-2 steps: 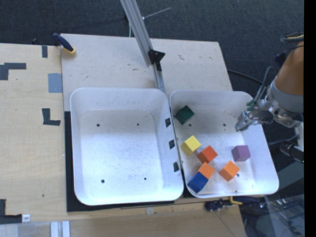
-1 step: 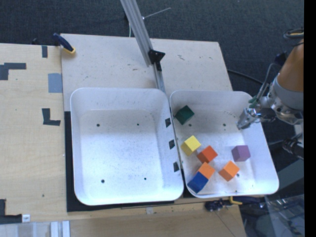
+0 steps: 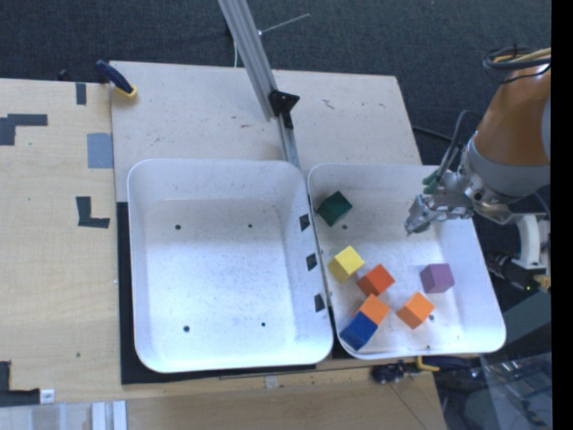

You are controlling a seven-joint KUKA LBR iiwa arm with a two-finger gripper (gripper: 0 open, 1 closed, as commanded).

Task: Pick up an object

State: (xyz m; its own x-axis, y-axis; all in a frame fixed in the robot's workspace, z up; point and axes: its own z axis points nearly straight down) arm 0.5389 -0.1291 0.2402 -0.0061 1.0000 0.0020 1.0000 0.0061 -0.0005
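The right bin [image 3: 466, 325] holds several small blocks: a dark green one [image 3: 335, 208] near its back left, a yellow one [image 3: 347, 262], a red-orange one [image 3: 377, 279], an orange one [image 3: 373, 309], a blue one [image 3: 359, 330], another orange one [image 3: 415, 310] and a purple one [image 3: 436, 278]. My gripper [image 3: 419, 220] hangs over the right bin's back right part, above and apart from the blocks. The purple block lies just in front of it. Nothing shows between the fingers.
The left bin [image 3: 143, 240] stands beside the right one. A slanted metal rail [image 3: 251, 47] runs from the top of the view down to the bins' shared edge. A blue-and-yellow tool [image 3: 116, 79] lies on the bench at the back left.
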